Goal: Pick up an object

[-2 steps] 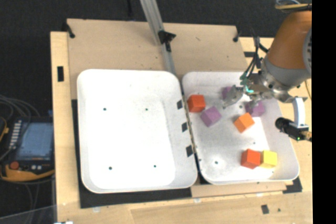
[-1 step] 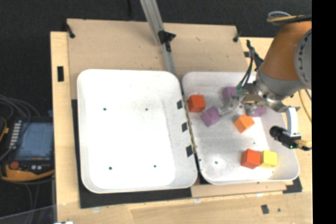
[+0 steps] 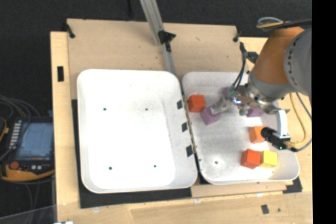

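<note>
Nearest me, an orange block (image 3: 251,158) and yellow block (image 3: 270,158) touch at the right bin's (image 3: 220,176) front. My gripper (image 3: 234,100) hovers beside the purple block (image 3: 211,115); whether it is clenched I cannot tell. I'd centre over purple, then descend squarely.

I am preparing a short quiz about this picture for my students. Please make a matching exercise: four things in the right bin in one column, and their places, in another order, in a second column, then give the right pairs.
Things:
1. yellow block
2. purple block
3. orange block by the divider
4. gripper

Places:
A. nearest the left bin, upper left of the right bin
B. near the right bin's front right corner, beside an orange-red block
C. over the right bin's upper middle
D. just right of and below the divider-side orange block

Pairs: 1-B, 2-D, 3-A, 4-C
</note>
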Controlling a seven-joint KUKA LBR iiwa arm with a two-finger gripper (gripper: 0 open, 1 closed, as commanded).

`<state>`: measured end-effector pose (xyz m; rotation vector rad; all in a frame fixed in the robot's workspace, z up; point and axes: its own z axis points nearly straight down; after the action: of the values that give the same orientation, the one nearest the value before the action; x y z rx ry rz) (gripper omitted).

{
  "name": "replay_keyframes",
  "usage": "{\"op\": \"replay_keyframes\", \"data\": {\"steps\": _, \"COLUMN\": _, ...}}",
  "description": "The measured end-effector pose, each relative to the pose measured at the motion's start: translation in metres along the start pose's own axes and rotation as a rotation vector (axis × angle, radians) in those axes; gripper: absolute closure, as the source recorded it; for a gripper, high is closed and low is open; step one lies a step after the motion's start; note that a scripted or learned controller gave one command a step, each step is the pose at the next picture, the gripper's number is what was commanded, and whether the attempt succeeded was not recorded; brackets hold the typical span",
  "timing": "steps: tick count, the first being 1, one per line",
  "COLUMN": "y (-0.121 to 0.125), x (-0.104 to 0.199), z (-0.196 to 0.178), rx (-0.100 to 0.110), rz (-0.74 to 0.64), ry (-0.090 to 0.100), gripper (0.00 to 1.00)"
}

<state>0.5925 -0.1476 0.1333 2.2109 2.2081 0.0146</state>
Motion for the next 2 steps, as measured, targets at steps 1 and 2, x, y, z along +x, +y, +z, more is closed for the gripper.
{"op": "replay_keyframes", "data": {"steps": 1, "y": 0.004, "x": 0.0, "z": 0.008, "rx": -0.007, "rz": 0.002, "ry": 0.0, "gripper": 0.0}}
{"op": "replay_keyframes", "data": {"steps": 2, "y": 0.006, "x": -0.002, "z": -0.003, "rx": -0.011, "rz": 0.006, "ry": 0.001, "gripper": 1.0}}
